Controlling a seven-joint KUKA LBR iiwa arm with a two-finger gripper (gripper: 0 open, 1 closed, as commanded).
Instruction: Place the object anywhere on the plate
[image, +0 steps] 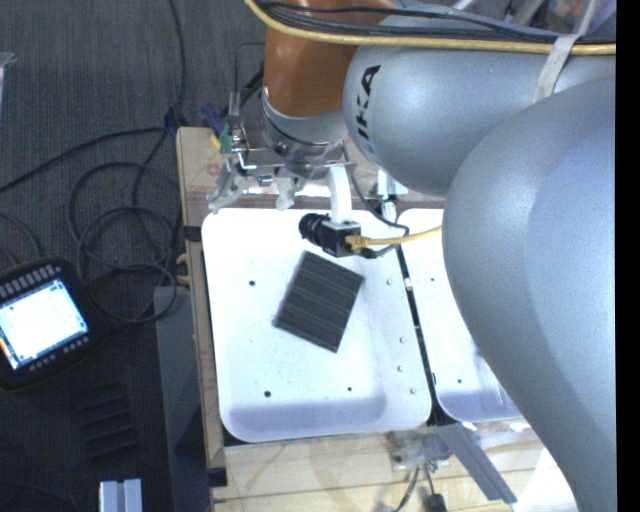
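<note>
A dark grey ribbed rectangular plate (320, 301) lies tilted in the middle of the left white bin (240, 330). My gripper (312, 200) hangs over the far edge of that bin, just behind the plate's far corner and apart from it. Below the orange band, the wrist carries a small black unit (326, 232) with a yellow cable, which sits just above the plate's far end. I see no loose object in the bin besides the plate. Whether anything sits in the gripper is hidden by the wrist hardware.
The right white bin (462, 395) is mostly covered by the big grey arm, which fills the upper right. A wooden bench edge (300, 470) runs along the front. On the dark floor at left lie a lit hand pendant (40, 322) and loose cables (120, 220).
</note>
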